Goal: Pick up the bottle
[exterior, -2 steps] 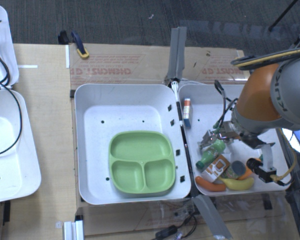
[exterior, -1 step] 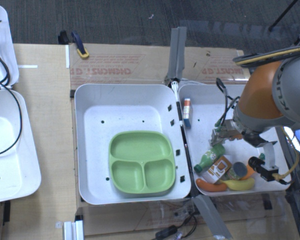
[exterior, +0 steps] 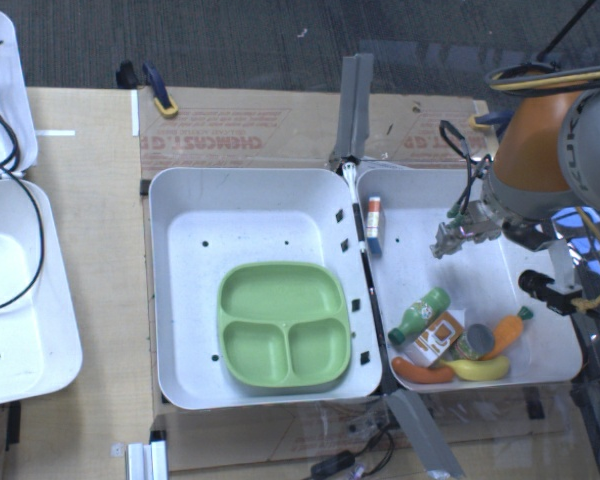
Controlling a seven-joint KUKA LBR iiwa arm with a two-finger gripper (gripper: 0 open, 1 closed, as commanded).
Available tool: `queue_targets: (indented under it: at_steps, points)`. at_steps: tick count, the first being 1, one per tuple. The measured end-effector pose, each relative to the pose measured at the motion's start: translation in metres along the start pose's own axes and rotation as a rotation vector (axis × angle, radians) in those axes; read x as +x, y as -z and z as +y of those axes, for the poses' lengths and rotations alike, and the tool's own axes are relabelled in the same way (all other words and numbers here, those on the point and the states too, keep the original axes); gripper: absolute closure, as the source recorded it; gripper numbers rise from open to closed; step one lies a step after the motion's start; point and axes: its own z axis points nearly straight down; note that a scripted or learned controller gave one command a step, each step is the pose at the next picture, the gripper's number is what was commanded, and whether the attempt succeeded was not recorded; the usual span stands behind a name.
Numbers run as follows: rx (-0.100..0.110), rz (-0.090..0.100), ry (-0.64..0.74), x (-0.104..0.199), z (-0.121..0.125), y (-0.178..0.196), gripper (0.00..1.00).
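Your bench (exterior: 90, 128) carries two white bins; the left bin (exterior: 180, 218) holds a green tray (exterior: 283, 323). Above the right bin (exterior: 405, 193), your gripper (exterior: 455, 236) hovers, its state unclear. The green bottle (exterior: 419, 316) lies below it, among toy food.

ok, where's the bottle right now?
The green bottle lies on its side in the right bin, near its front-left corner, touching the small carton beside it. The pincer is up and to its right, apart from it.
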Motion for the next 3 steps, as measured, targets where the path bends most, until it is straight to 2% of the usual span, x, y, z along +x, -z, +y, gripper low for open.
queue_targets:
  at_steps: [1, 2, 3]
  points:
    - [-0.001, -0.001, -0.039, -0.03, 0.023, 0.082, 1.0]
    - [0.001, 0.0, -0.038, -0.03, 0.023, 0.081, 0.0]
    - [0.003, 0.002, -0.04, 0.007, -0.052, -0.014, 0.0]
